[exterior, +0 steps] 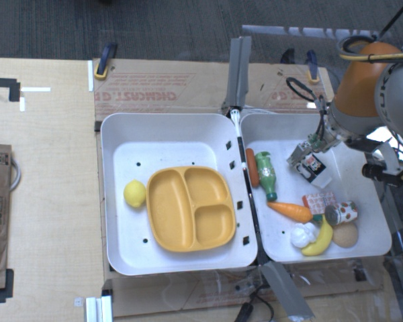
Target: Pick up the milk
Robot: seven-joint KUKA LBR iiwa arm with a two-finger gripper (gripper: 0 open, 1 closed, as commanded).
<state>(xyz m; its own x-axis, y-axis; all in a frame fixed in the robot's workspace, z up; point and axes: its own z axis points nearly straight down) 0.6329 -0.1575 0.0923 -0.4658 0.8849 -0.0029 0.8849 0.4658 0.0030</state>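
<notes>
The milk (319, 200) looks like a small white and red carton lying in the right bin (282, 127), between the carrot (290, 210) and a patterned can (342, 213). My gripper (307, 158) hangs over the upper middle of that bin, a little above and to the left of the carton and apart from it. The grey arm with its orange band (360, 86) reaches in from the upper right.
The right bin also holds a sausage (251, 166), a green bottle (265, 175), a banana (320, 239), a white bulb (302, 235) and a brown round item (346, 235). In the left bin (121, 180) lie a yellow divided plate (190, 208) and a lemon (135, 193).
</notes>
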